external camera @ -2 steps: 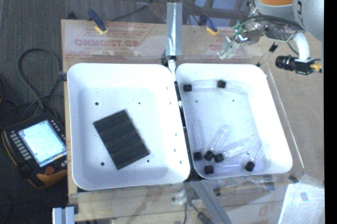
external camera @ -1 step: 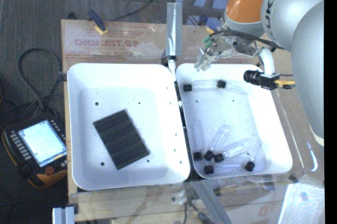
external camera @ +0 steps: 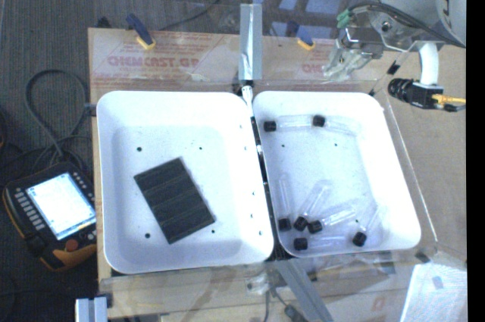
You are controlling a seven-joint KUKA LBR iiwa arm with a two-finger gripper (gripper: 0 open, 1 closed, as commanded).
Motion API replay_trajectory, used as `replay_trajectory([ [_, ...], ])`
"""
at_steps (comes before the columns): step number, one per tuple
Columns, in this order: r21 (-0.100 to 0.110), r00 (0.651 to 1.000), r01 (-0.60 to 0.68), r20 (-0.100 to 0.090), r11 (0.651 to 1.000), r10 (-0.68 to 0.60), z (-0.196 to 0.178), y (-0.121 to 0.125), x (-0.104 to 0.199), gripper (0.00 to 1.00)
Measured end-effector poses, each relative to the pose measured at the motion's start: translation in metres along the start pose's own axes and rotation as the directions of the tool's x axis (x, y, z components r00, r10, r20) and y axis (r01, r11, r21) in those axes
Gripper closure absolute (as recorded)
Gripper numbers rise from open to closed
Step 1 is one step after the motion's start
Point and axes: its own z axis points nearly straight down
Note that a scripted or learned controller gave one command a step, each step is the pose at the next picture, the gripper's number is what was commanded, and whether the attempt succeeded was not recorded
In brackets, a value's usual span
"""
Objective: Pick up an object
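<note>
Several clear plastic tubes with black caps lie in the right bin (external camera: 394, 161): one tube (external camera: 295, 123) along its far wall, a cluster (external camera: 326, 214) at the near side. A black ridged slab (external camera: 174, 199) lies flat in the left bin (external camera: 114, 161). My gripper (external camera: 342, 64) hangs above the bench behind the right bin's far edge, well apart from the tubes, and nothing shows between its fingers.
A metal divider post (external camera: 249, 44) stands behind the seam between the bins. Blue-and-yellow clamps (external camera: 140, 31) sit on the back board. A teach pendant (external camera: 53, 211) lies on the floor at the left, with cables nearby.
</note>
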Motion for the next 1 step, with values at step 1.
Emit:
replay_trajectory([
  [1,0.002,0.994,-0.111,0.001,0.994,0.111,0.0865,0.0225,0.0198,1.0],
])
